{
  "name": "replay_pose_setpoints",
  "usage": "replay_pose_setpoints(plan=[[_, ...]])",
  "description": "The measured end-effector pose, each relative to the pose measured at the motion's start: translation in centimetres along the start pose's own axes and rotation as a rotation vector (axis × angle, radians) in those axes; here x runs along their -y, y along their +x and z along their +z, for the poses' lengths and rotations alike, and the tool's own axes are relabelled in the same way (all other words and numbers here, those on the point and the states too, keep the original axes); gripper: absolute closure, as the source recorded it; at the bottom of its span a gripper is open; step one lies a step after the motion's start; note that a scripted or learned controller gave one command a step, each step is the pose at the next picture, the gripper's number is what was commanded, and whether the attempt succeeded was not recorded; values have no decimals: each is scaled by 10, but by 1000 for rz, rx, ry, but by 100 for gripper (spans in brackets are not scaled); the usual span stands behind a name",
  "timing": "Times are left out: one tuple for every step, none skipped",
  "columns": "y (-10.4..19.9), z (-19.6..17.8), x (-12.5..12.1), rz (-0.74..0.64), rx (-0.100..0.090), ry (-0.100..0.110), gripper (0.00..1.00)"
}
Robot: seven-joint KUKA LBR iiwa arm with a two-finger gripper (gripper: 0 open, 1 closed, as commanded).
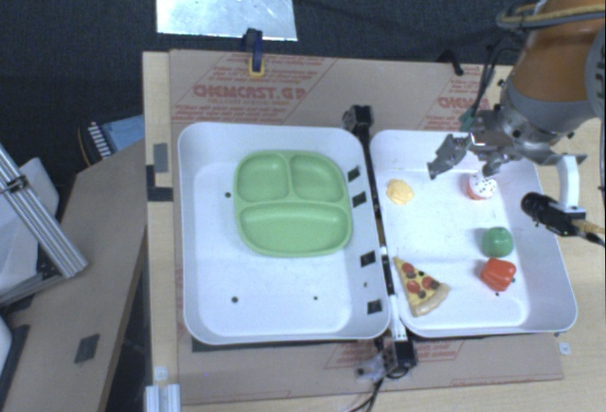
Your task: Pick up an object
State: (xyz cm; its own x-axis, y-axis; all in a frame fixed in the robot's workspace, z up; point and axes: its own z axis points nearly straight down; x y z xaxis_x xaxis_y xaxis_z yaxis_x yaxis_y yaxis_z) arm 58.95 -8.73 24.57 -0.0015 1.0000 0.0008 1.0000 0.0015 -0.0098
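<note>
I count two white bins: the left bin point(204, 240) and the right bin point(454, 240). The left bin holds one green divided plate point(292, 204). The right bin holds five toys: one yellow piece point(400, 191), one white-and-red piece point(482, 187), one green ball point(497, 241), one red pepper point(498, 274) and one pizza slice point(421, 286).

Green plate point(292, 205), white bins point(213, 306), yellow lump point(401, 191), green ball point(497, 241), red pepper point(498, 274), white cube point(482, 187) with red dots, orange arm band point(565, 31).
</note>
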Motion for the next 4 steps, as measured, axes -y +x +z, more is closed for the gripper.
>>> replay_pose_setpoints(plan=[[0,-6,-2,-2,1,-11,0],[1,56,2,0,0,-6,0],[0,118,7,0,0,-7,0],[0,164,7,0,0,-7,0]])
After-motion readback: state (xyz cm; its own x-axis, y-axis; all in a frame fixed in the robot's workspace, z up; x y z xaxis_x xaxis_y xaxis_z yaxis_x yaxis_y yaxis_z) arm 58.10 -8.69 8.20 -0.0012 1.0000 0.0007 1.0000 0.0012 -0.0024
